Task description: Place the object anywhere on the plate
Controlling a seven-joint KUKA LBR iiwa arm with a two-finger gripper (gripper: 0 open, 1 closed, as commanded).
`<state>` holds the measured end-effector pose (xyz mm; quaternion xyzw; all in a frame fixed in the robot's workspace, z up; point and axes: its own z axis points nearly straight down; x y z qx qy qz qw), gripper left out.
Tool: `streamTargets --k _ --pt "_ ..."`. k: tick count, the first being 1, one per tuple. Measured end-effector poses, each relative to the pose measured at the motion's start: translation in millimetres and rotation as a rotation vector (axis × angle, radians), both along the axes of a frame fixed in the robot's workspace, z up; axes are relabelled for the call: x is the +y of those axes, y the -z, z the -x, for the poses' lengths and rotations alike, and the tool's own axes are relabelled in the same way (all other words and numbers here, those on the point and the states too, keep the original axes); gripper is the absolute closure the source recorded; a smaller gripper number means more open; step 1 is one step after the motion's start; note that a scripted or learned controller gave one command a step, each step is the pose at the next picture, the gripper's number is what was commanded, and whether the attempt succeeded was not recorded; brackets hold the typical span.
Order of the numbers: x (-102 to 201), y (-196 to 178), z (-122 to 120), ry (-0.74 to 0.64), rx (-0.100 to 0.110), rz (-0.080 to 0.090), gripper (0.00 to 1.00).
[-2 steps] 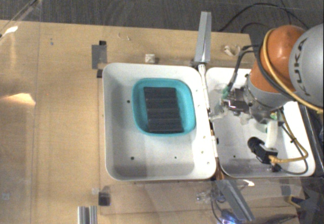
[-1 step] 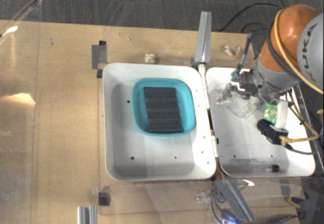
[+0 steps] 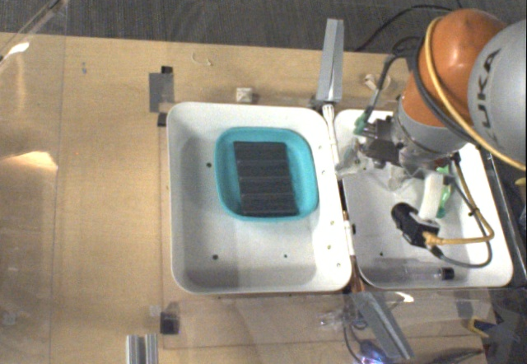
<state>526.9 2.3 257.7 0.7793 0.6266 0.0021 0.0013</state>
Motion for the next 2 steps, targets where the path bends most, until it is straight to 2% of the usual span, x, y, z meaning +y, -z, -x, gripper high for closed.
streamTargets --k 1,2 --pt "-4.4 -24.7 21.9 0.06 0.001 0.0 0.0" --pt "6.6 -25.9 38.8 0.141 0.003 0.0 0.0"
